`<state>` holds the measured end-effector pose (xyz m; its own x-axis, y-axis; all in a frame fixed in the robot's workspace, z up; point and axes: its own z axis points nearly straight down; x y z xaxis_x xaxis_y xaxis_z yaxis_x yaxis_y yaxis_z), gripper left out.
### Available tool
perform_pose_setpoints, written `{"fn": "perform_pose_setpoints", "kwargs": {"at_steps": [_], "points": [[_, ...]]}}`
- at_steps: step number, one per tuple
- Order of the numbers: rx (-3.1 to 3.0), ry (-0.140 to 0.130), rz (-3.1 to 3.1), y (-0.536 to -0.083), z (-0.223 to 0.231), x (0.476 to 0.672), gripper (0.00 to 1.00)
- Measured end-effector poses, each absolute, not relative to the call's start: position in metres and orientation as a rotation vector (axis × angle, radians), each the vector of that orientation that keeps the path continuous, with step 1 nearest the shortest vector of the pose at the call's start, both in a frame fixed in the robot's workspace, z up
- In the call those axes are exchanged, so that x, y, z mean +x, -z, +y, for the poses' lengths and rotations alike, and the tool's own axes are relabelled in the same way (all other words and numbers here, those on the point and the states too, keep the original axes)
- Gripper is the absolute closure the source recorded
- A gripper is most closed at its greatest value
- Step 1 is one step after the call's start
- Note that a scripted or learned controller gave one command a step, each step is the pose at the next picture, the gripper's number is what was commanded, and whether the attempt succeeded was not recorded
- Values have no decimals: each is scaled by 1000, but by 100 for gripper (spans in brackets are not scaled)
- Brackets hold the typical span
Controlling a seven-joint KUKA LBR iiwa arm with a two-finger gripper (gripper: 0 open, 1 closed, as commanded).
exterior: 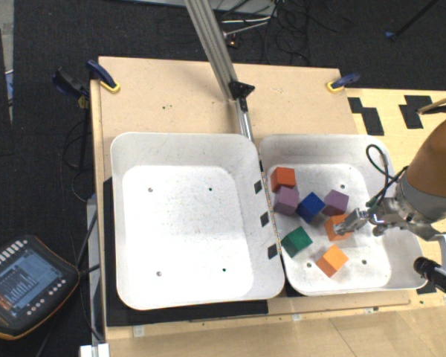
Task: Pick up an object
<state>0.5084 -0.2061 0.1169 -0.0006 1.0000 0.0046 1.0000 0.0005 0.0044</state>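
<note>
The left bin (186,222) is lying bare on the surface (171,95), while the right bin (323,155) is holding the clustered blocks — an orange cube (283,177) at twelve o'clock, purple (285,199), blue (311,207) and green (296,239) ones nearer the middle. At three o'clock the end effector (349,224) is reaching in low over a red-orange block (334,227), likely its target — whether it is open or closed, I cannot tell.

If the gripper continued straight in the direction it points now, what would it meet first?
The gripper points toward the view's left, at an orange block right at its tip. Beyond that lie the blue block and a purple block. Height above them is unclear.
</note>
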Motion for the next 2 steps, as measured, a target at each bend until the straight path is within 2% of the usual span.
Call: {"fn": "perform_pose_setpoints", "kwargs": {"at_steps": [1,2], "points": [[-2232,15,-2235,-118,-208,512,0],[-2239,20,-2238,-129,-209,515,100]]}}
